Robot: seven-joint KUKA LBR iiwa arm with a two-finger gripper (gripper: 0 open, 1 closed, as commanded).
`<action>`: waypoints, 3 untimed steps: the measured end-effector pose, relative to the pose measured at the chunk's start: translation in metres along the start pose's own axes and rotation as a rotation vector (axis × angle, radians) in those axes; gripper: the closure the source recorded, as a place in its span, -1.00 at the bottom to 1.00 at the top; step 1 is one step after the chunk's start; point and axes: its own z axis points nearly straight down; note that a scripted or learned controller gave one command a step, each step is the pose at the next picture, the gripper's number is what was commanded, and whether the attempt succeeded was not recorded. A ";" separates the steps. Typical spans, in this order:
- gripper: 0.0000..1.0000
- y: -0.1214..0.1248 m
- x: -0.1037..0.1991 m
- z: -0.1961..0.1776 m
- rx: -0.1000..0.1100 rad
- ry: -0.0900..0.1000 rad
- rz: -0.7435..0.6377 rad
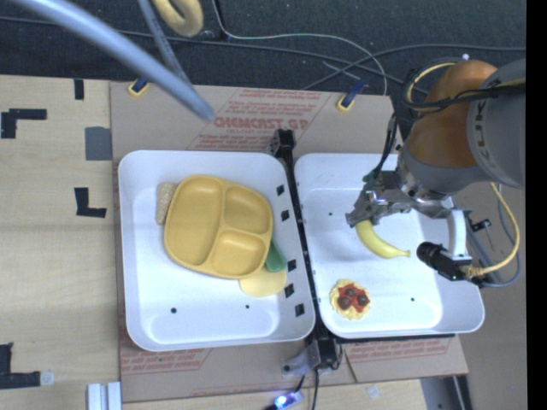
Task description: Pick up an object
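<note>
Brown cardboard lines the bench beneath two shallow white bins, with dark cables trailing across the carpet beyond. At the right bin (pixel 389 314) the claw (pixel 373 213) hangs low, and the banana (pixel 379 241) lies just below it, its upper tip right at the fingers, the rest curving away toward the bin's near-right side.

It looks like a toy: light, stiff and smooth-skinned, so likely to slip or roll if pinched at the tapering tip. The thicker middle of the curve, taken across its width, seems the safer hold.

From this slanted view the claw seems to touch or nearly touch the banana's tip, but the fingers are small and dark against the wrist; I cannot tell whether they are spread or clenched, nor whether anything is caught between them.

Nearer the camera from the claw sits a small tart (pixel 350 299) with red topping. Well off to the claw's far side, in the left bin (pixel 137 254), a yellow divided plate (pixel 218 226) rests over smaller pieces.
</note>
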 end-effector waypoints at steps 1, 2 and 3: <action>1.00 0.001 0.000 -0.053 -0.002 -0.001 0.000; 1.00 0.021 0.043 -0.054 0.003 0.000 -0.002; 1.00 0.032 0.089 -0.038 0.005 0.000 -0.003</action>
